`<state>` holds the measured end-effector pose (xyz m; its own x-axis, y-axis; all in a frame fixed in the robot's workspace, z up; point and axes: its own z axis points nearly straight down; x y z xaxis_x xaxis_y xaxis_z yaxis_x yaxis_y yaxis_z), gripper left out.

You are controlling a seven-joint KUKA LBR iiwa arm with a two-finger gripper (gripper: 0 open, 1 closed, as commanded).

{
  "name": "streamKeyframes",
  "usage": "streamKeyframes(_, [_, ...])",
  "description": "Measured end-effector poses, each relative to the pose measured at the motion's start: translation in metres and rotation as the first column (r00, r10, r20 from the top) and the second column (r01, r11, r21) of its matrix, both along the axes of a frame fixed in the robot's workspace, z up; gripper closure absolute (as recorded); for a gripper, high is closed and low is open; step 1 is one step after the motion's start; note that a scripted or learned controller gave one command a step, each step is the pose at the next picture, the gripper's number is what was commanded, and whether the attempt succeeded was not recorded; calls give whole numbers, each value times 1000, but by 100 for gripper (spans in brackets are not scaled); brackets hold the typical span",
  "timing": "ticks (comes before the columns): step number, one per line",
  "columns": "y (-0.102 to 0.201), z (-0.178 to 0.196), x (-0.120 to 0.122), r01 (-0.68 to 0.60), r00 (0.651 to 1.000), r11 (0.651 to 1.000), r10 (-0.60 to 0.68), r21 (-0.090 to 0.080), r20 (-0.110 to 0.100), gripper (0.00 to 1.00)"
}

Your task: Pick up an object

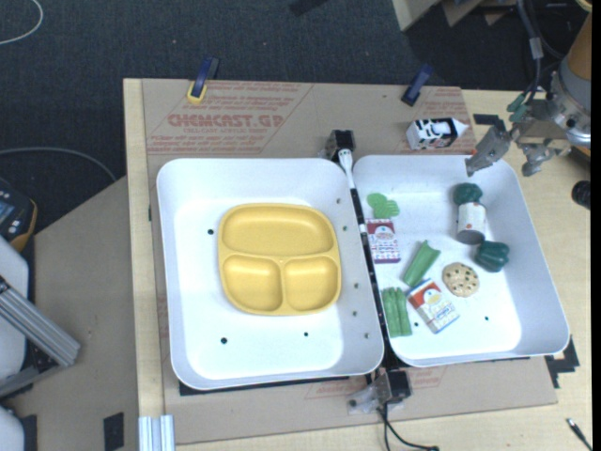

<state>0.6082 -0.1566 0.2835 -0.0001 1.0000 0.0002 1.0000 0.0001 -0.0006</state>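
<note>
From the overhead camera, the end effector (512, 147) hangs over the far right corner of the right bin (549, 294), its two fingers spread apart with nothing between them, so I judge the task to be at the approach stage: no object has been gripped and none is lifted. The candidates all lie in that bin: a dark green round piece (466, 194) nearest the fingers, touching a small white cylinder (471, 221), then another dark green piece (492, 255), a cookie (460, 278), a small red-and-white carton (433, 305), a pale green pod-like piece (420, 262), a bundle of green beans (395, 310), a light green leafy piece (381, 205) and a small red box (382, 241). The left bin (178, 252) holds a yellow divided plate (279, 256). The next move, as I read it, calls for bringing the open fingers down and slightly nearer over one item; the dark green piece and cylinder touch, so a clean grip needs the fingers to straddle one alone. As for writing, the brown board under the bins on the counter (141, 205) reads "CHEMCAST" followed by "GP" in red (225, 119); the print on the red box and carton is too small to read. A black-and-white cow-patterned item (436, 132) sits outside the bin.
</note>
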Motion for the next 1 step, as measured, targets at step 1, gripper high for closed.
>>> streamKeyframes(1, [-4, -61, 4, 1, 1000, 1000, -1, 1, -5, 0])
